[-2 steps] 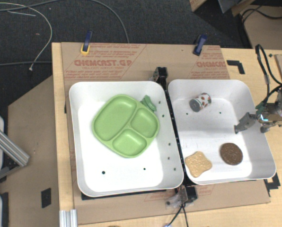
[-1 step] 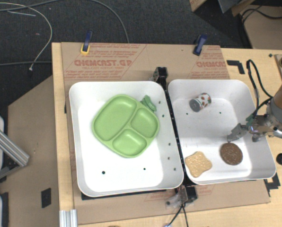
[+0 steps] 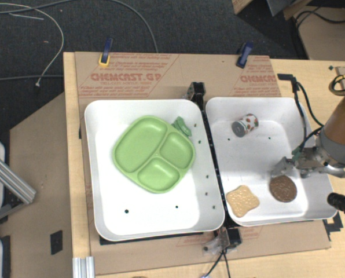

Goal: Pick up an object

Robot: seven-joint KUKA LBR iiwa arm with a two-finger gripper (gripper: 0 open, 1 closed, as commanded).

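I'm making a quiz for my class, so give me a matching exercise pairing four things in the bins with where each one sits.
Things:
1. green divided plate
2. small can
3. tan cookie
4. brown round disc

Places:
A. right bin, far part
B. right bin, near left corner
C. left bin, middle
D. right bin, just below the gripper

Pairs: 1-C, 2-A, 3-B, 4-D

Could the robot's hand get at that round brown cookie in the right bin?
Probably yes. The hand hangs just above the brown cookie in the right bin, with bare bin floor around it. The tan cracker and the small can lie apart from it.
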